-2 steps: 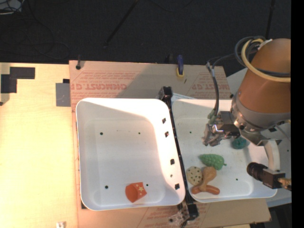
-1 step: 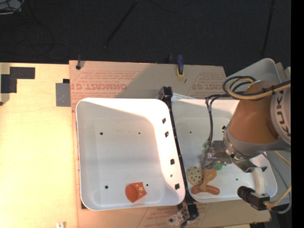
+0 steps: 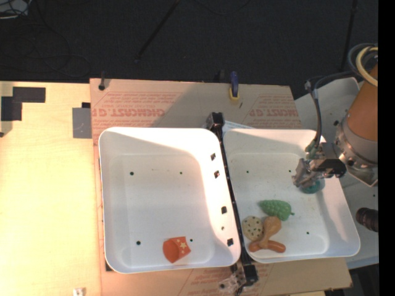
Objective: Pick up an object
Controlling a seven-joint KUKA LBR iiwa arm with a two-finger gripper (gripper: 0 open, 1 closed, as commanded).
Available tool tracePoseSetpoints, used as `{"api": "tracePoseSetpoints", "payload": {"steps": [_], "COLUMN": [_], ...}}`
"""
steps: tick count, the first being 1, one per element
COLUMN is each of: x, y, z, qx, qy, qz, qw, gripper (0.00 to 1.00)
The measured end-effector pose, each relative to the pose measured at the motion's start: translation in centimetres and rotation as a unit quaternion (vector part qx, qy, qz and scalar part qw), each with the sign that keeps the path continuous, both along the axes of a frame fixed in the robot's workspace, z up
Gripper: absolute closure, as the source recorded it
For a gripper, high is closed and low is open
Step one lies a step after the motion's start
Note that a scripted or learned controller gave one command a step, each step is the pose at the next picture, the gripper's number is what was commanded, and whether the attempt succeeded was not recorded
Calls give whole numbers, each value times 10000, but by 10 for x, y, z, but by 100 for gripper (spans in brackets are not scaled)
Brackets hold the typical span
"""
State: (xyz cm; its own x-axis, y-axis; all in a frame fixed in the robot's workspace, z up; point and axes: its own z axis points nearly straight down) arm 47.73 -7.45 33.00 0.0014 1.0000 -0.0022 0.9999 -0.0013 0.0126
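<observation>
Camera view: teal object directly beneath jaws.

The table is pale, light-coloured wood, brightly lit from above. A few dark grey and black squares are set into its top near the left edge. A sheet of brown cardboard with red printed lettering lies flat on it, reaching toward the far edge. A small blue clamp stands upright at the cardboard's far edge. Behind the table the floor is very dark, almost black, and thin cables trail loosely across it. Soft shadows fall toward the left.
</observation>
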Motion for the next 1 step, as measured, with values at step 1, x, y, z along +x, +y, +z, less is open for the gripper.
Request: {"api": "tracePoseSetpoints", "payload": {"steps": [1], "x": [-2], "y": [66], "z": [-31], "qx": [22], "qy": [93], "qz": [37], "qw": [9999], "gripper": [100]}}
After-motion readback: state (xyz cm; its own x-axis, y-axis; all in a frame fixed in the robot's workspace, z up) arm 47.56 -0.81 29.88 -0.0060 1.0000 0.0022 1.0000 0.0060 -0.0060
